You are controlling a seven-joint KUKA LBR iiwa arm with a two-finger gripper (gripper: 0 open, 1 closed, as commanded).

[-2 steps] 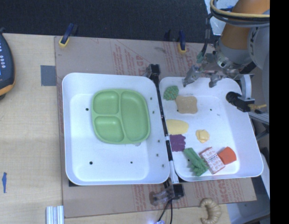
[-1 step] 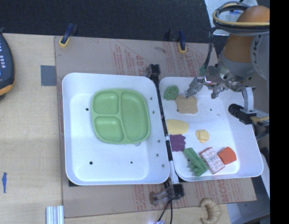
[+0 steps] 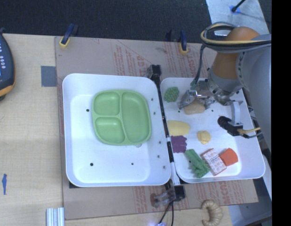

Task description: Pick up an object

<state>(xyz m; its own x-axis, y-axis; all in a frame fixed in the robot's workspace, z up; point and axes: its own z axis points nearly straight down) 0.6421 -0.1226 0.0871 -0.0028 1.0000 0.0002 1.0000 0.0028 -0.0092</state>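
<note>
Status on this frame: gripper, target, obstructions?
Gripper low in right bin, over tan piece. Grasp unconfirmed. Green ball beside it.

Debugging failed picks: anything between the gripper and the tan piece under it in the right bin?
Nothing visible. The gripper sits directly over the tan piece at the back of the right bin. Nearest neighbours, the green broccoli and yellow piece, lie apart.

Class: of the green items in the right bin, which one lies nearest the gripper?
The round green piece at the bin's top left, just left of the gripper; the long green one lies far below.
</note>
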